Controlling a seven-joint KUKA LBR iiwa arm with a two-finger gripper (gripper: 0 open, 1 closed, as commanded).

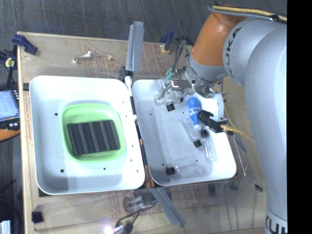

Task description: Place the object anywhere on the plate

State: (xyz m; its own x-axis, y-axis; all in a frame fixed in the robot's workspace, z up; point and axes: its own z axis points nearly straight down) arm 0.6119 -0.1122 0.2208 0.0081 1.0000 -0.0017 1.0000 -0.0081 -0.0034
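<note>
Gripper (170, 92) low over far part of right bin (161, 169); jaws blurred, cannot tell their spread or any hold. Clear plastic bottle with blue label (197, 126), probably the object, lies in right bin. Green plate (70, 118) sits in left bin (44, 96). Wooden bench (73, 48).

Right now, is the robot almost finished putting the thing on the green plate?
Not yet. Done: nothing; the green plate in the left bin carries just a dark ridged block. In hand: the pincer sits low in the right bin, near a clear bottle with a blue cap. Left: grabbing it, carrying it across and setting it down.
</note>
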